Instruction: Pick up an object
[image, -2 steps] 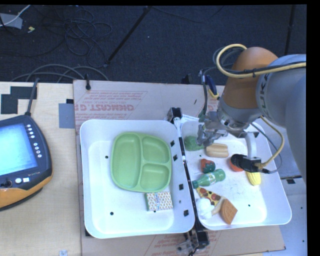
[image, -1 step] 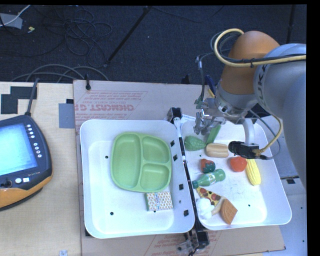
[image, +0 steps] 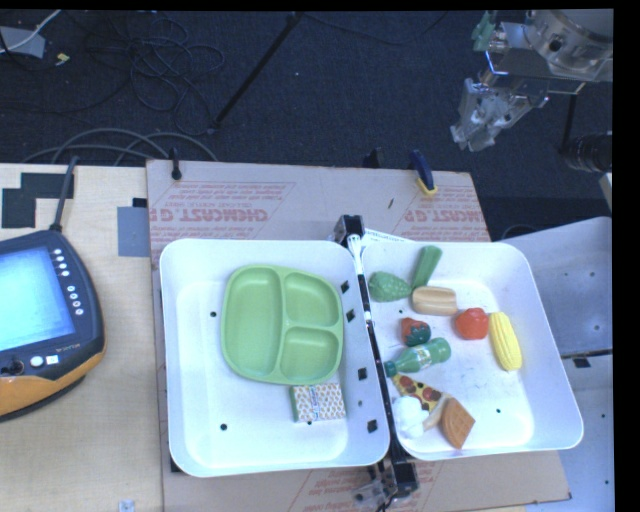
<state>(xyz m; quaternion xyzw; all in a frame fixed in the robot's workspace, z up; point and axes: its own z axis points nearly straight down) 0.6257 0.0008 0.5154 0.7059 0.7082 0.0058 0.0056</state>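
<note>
Toy food in right bin, gripper raised well apart

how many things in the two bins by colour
green: 5, the divided plate, cucumber, leafy piece, bottle, small box
red: 2, tomato, strawberry
yellow: 1, corn
tan or brown: 2, bread roll, wedge
white: 1, egg
mixed: 1, pizza slice
total: 12
</note>
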